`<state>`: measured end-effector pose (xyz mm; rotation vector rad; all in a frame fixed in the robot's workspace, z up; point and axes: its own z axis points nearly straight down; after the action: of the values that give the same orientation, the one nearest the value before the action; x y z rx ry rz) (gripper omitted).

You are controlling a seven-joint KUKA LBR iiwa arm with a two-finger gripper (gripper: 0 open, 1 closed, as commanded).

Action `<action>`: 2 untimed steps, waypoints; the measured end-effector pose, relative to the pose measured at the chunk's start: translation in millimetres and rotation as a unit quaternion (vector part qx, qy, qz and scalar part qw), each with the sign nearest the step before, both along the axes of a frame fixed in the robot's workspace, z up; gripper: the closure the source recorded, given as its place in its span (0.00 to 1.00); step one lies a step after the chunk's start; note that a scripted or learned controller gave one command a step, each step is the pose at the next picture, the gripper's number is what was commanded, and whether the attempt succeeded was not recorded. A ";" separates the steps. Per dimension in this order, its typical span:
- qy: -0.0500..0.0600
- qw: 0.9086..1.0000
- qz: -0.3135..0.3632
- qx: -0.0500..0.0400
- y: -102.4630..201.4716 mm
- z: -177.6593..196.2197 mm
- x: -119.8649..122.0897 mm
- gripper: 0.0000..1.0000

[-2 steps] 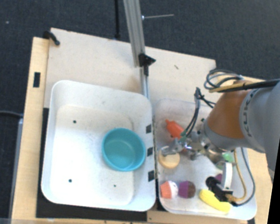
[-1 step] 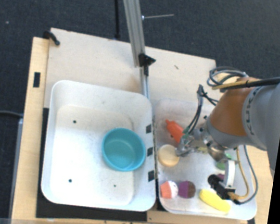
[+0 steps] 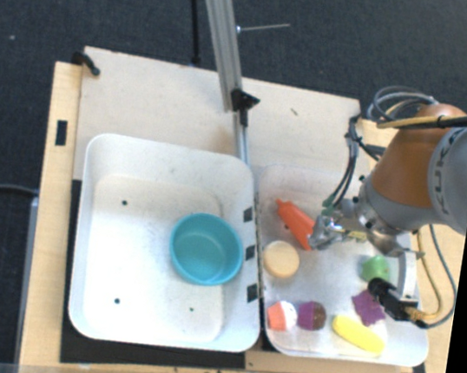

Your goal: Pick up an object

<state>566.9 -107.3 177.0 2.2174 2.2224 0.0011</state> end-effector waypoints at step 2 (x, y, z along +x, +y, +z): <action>-0.003 1.000 0.001 0.000 5.7 115.8 5.0 1.00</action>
<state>572.0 -101.6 292.8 2.2120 2.2208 0.0072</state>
